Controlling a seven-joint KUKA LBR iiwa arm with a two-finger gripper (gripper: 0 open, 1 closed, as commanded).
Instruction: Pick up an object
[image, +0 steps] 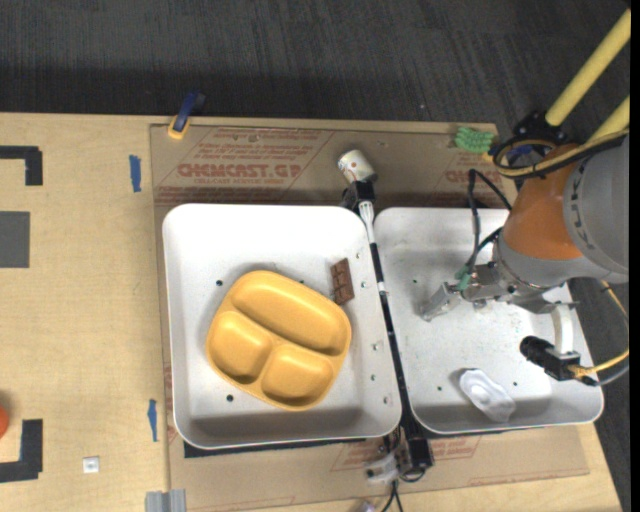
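The white crumpled object (487, 392) lies at the right bin's (420, 400) near edge, just nearer the camera than the gripper (436, 303), long axis slanting left-far to right-near; pale, soft-looking, lumpy; the gripper hangs above bare floor, jaws slightly parted, holding nothing.

Bright even overhead light; soft shadows; mild glare on white bins (270, 222); slightly soft focus.

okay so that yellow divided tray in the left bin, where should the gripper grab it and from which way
Probably the rim of the yellow tray, from straight above. It lies flat, compartments up, too broad to span, so one finger would go inside a compartment and one outside the wall. The lower-left edge looks clearest, with bare left bin floor beside it.
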